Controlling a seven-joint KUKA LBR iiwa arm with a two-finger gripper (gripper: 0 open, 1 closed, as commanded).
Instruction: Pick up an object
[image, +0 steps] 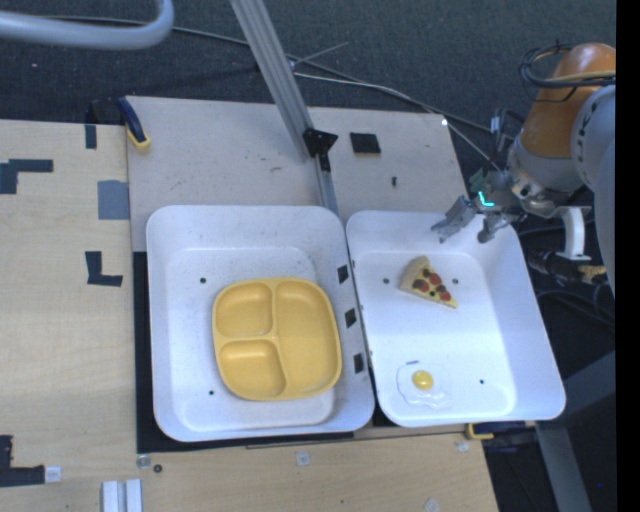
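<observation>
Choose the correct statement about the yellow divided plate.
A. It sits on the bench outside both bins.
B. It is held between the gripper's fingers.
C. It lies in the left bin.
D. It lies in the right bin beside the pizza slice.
C: the yellow divided plate lies flat inside the left bin, while the pizza slice and fried egg lie in the right bin.

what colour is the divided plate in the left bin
Yellow. The divided plate shows plainly in the camera view, its three compartments all the same shade.

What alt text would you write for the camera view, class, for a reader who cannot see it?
A grey robot arm's open gripper hovers over the right bin, above a toy pizza slice and fried egg. The left bin holds a yellow divided plate.
</observation>
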